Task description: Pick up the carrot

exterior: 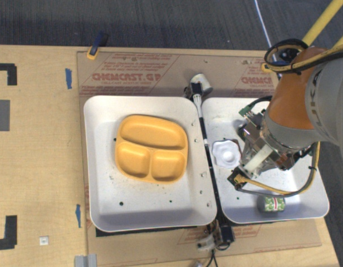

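Note:
My gripper point(250, 139) hangs low over the middle of the right bin point(305, 204), under the grey wrist with the orange band. The arm covers much of that bin's floor. A small white cup-like thing point(225, 152) lies just left of the gripper, near the bin's left wall. A green can point(272, 203) lies on its side at the bin's front, below the gripper.
The left bin point(99, 149) holds a yellow plate point(151, 147) with three compartments. A black-and-white fixture point(198, 86) stands at the back, on the divide between the bins. Brown board surrounds both bins.

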